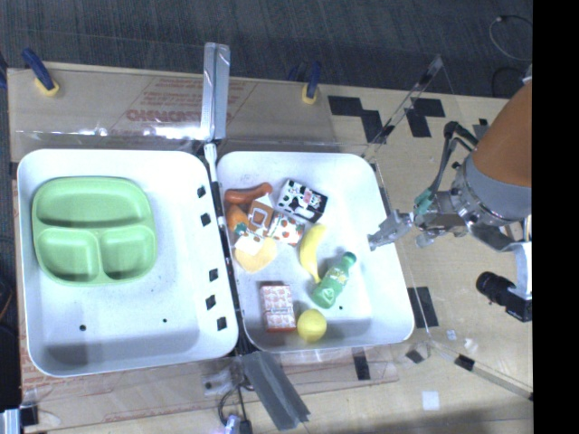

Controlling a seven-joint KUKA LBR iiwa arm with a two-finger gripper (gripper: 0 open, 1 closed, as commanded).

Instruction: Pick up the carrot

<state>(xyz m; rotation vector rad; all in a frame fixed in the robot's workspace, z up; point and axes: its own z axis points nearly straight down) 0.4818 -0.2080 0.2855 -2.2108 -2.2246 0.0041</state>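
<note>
One orange carrot (246, 194) — stubby, tilted.

Carrot (246, 193) at right bin's (384, 315) far-left corner; gripper (387, 233) over its right rim.

We make out faint red printing on the clear sheet (172, 102) behind the bins, but its letters are too blurred to read. The small boxes (277, 306) in the right bin (384, 278) carry printed patterns, with no legible words.
</note>
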